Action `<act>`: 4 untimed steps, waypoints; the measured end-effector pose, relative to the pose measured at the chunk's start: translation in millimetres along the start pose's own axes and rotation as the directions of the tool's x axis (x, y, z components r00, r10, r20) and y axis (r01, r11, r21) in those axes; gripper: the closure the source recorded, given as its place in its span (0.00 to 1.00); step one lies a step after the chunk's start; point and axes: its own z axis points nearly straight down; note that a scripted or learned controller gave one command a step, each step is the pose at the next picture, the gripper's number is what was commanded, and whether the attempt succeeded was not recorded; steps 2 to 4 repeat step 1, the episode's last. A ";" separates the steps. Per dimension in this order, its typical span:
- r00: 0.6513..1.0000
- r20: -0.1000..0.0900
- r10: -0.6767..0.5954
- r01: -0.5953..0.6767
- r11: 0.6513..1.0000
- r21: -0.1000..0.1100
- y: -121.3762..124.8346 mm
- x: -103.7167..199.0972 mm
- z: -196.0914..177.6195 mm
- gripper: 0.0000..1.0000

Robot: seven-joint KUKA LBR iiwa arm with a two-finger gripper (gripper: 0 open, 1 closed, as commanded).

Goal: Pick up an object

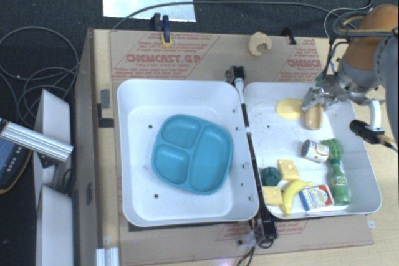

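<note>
From my remote station, I watch the gripper (317, 98) poised at the far edge of the right bin (369, 179), directly above the tan bread roll (313, 117) (its long axis running far-to-near), which lies just below the tips, beside a yellow lemon (288, 109). Whether they are spread, I cannot tell.
</note>
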 end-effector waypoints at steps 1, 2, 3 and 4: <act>1.000 -0.004 0.002 -0.002 1.000 0.004 -5.1 72.5 -51.1 1.00; 1.000 -0.004 0.002 -0.002 1.000 0.004 -5.1 72.5 -51.1 1.00; 1.000 -0.004 0.002 -0.002 1.000 0.004 -5.1 72.5 -51.1 1.00; 1.000 -0.004 0.002 -0.002 1.000 0.004 -5.1 72.5 -51.1 1.00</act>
